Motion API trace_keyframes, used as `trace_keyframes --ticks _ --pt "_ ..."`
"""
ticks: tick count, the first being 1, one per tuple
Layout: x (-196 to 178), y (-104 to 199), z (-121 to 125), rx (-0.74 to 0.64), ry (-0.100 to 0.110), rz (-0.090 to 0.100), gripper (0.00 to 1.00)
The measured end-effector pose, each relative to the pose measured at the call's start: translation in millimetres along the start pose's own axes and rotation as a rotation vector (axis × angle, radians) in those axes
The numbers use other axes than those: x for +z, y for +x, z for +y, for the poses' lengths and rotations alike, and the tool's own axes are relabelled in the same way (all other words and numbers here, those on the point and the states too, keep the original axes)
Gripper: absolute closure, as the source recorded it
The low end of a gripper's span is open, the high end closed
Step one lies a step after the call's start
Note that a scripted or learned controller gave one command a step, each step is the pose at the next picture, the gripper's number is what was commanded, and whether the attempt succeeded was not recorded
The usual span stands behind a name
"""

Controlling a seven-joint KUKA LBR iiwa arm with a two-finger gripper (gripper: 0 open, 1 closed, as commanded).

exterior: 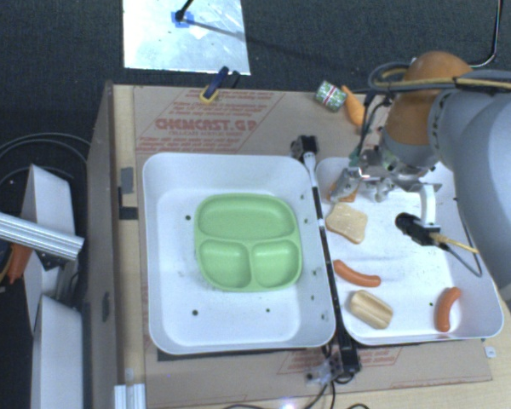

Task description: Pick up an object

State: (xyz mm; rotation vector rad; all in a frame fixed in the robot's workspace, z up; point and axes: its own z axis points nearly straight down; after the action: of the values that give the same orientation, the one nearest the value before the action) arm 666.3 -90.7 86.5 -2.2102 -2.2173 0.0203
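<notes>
Toast slice (347,223) in right bin (409,258), claw (368,184) just beside it — opening impossible to tell, arm (485,169) covering far corner.

4 food pieces lie apart in the right white bin (409,267): pale tan bread slice (347,222) by the left wall, red sausage (357,273), tan bun (370,308) at front, orange sausage (445,308) front-right.

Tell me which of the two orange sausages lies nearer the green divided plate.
The orange sausage beside the tan bread roll, by the bins' shared wall; the other sausage lies far right.
</notes>
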Motion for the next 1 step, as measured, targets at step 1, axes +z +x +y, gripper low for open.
trace_keyframes --ticks 1 --pt "0.0 2.1 -0.1 0.0 -0.001 -0.004 0.0"
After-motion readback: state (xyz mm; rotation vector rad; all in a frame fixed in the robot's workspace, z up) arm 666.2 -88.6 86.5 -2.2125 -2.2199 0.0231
